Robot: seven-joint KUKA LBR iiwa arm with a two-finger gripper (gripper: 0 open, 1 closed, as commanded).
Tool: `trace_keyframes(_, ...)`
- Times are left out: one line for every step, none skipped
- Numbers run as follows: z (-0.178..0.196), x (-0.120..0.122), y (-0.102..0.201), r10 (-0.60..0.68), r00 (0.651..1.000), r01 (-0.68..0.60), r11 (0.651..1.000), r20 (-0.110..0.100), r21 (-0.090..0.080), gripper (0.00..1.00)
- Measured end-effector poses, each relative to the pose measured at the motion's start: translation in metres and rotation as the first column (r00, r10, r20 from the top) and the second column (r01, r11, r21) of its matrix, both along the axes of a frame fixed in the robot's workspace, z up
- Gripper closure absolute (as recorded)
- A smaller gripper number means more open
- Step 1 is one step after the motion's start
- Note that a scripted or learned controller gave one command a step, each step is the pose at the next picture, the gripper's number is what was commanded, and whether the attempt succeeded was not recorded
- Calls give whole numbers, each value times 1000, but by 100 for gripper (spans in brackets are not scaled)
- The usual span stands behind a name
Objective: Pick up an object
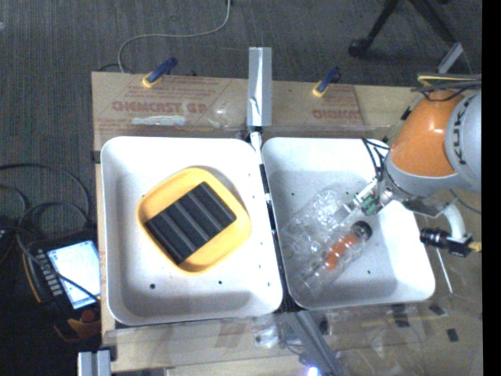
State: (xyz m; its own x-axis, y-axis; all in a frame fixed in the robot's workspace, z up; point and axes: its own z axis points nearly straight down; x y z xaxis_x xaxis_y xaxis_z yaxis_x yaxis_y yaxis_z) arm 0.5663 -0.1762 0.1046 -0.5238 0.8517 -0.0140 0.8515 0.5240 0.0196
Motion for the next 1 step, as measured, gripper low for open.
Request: trace_keyframes(-7,-24,-20,-59,998,59,998,-20,2,0)
